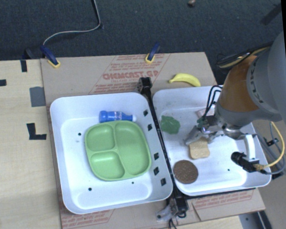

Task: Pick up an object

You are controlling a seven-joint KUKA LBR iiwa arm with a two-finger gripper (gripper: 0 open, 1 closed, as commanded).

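Observation:
My gripper [199, 132] hangs low in the right bin [224, 176], at the end of the grey arm with its orange band [233, 85]. A tan slice of toast [200, 150] lies just below the gripper, very close to its tip. To the gripper's left a small green object [170, 124] rests near the divider between the bins. A round brown cookie [186, 172] sits at the front of the right bin. I see nothing lifted off the bin floor.
The left bin [68, 144] holds a green divided plate [118, 150] and a blue bottle [115, 116] lying behind it. A yellow banana [184, 79] lies on the cardboard behind the right bin. A black cable fitting [243, 161] hangs at the right bin's front right.

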